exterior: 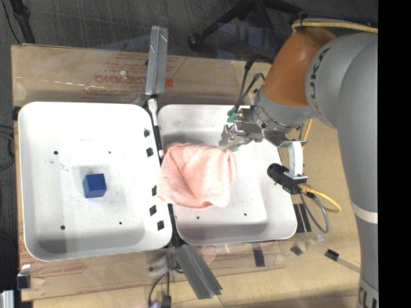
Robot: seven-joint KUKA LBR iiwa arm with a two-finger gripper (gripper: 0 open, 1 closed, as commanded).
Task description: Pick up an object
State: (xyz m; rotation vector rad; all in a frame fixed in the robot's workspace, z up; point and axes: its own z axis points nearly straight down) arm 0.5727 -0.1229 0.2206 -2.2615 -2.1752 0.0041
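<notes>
A pink cloth (194, 175) lies crumpled in the right bin (257, 220), spreading from its left wall toward the middle. My gripper (231, 138) hangs over the cloth's upper right corner, touching or just above the fabric there. A small blue cube (94, 185) rests in the left bin (38, 133), left of its middle.
A grey divider bar (156, 56) runs up from between the two bins at the back. The arm's grey and orange body (308, 63) fills the space over the right bin's far right corner. A brown bench surface (77, 76) surrounds the bins.
</notes>
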